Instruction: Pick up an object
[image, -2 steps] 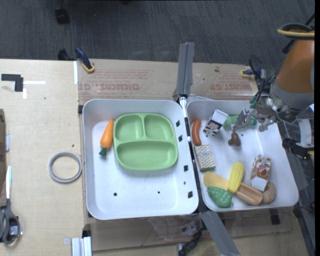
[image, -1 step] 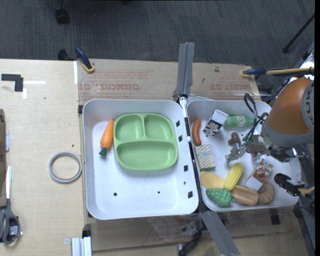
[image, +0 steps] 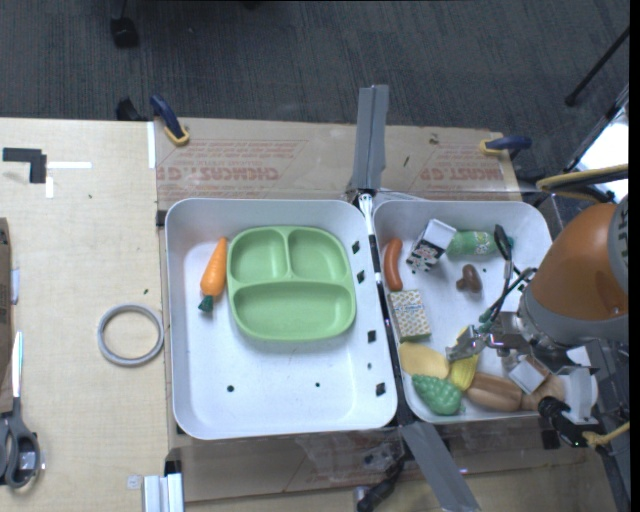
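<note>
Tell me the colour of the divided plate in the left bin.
The divided plate is light green, plain, as the camera view shows.

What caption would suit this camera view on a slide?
Gripper low in the right bin among toy foods; the left bin holds a green tray and a carrot.

Scissors (image: 18, 445) cut off at left edge, arm (image: 590, 270) cropped at right edge

cardboard sheet (image: 330, 160): upside-down "chemical guys"
</note>
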